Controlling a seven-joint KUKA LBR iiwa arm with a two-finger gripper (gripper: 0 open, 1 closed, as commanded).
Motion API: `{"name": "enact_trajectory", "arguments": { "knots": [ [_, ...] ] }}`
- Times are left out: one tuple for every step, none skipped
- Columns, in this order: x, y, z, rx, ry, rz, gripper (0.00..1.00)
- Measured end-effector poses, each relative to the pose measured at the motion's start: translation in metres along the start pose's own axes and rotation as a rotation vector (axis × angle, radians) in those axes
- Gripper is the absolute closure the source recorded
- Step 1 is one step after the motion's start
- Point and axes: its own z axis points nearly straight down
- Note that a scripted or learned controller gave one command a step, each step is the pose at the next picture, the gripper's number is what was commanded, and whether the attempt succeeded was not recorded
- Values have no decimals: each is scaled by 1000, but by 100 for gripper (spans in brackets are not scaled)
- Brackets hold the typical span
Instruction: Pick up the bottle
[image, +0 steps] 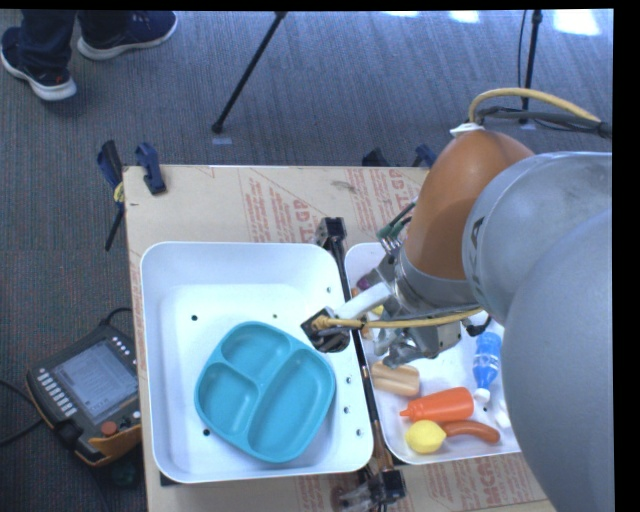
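An orange squeeze bottle (440, 405) lies on its side near the front of the right bin (362, 262). At that bin's right side lies a small clear bottle with a blue label (487, 360), partly hidden under the arm. My gripper (405, 350) hangs low over the middle of the right bin, just behind a tan bun-shaped piece (395, 379) and up-left of the orange bottle. Nothing can be seen held in it. The grey arm and its orange band (455, 205) hide the back and right of the bin.
A yellow lemon (425, 437) and a red sausage (472, 432) lie at the right bin's front edge. The left bin (175, 275) holds a blue divided plate (265, 390). A control pendant (88, 385) lies on the floor at left.
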Motion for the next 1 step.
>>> {"name": "enact_trajectory", "arguments": {
  "knots": [
    [-33,40,51,3,-4,130,100]
  ]
}}
